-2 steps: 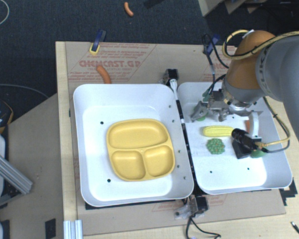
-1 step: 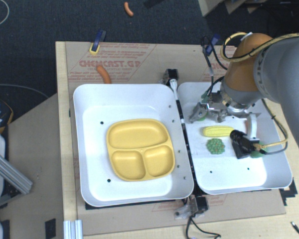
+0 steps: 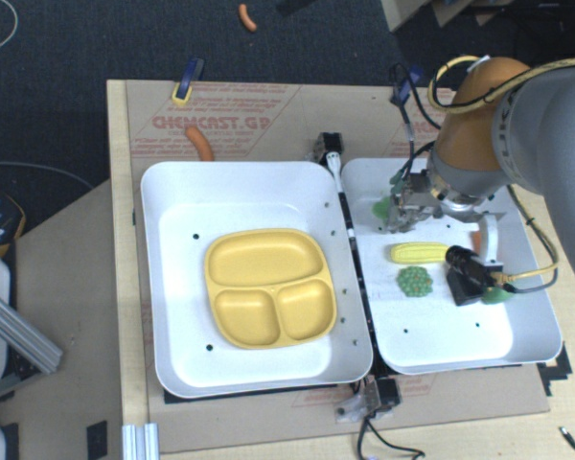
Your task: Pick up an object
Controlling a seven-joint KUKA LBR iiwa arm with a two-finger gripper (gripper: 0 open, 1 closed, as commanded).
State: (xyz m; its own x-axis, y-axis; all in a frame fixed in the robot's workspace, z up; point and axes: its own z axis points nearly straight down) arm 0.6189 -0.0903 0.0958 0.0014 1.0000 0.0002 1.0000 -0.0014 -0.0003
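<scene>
Dark carpet (image 3: pixel 77 46) surrounds the tabletop (image 3: pixel 240 113), which carries two white bins side by side.

1. Candidate objects. All lie in the right bin (image 3: pixel 460 338).
   - The small green piece (image 3: pixel 383 207) sits just beside the end effector (image 3: pixel 403 211), at its 9 o'clock. Contact cannot be confirmed.
   - The corn cob (image 3: pixel 419 253) lies near the end effector at its 6 o'clock. Its long axis runs from 9 to 3 o'clock.
   - The green round piece (image 3: pixel 414 281) lies just beside the cob, at the cob's 6 o'clock.

2. End effector state. It is lowered over the 12 o'clock part of the right bin. Whether it is open or closed cannot be told, and no object is seen held in it.

3. Coming move, as a judgement. The small green piece is the nearest target. The cob would need a short shift toward 6 o'clock and a grasp across its narrow width.

4. Obstructions.
   - An orange-red piece (image 3: pixel 476 240) lies at the cob's 3 o'clock, partly hidden by robot hardware.
   - The bin wall stands close to the small green piece at its 9 o'clock.

5. Surroundings.
   - The left bin (image 3: pixel 172 257) holds a yellow divided plate (image 3: pixel 268 252).
   - An orange piece (image 3: pixel 201 143) rests on the tabletop at the left bin's 12 o'clock.
</scene>
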